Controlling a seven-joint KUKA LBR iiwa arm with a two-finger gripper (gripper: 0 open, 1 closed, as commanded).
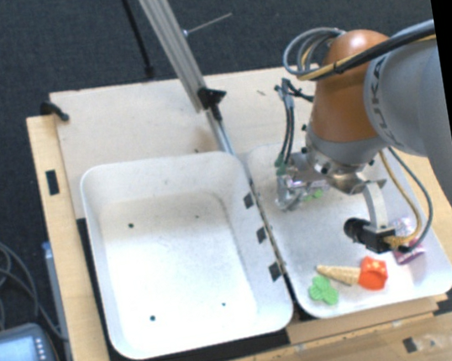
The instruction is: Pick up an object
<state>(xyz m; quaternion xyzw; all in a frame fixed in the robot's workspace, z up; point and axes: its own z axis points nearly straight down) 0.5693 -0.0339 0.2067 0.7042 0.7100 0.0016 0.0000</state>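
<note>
White plastic formed two shallow bins set side by side on a bench. The gripper [295,187] hung over the upper left part of the right bin [439,273], something green showing just beside its metal tip. At that bin's near edge lay a green leaf-shaped toy [322,290], a tan cone [338,273], an orange block [373,273] and a purple piece [409,254].

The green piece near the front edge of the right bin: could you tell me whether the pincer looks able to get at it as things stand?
Probably yes. The green piece lies open from above, with the pincer higher in the same bin. The cone lies close beside it, which may crowd a grasp.
</note>
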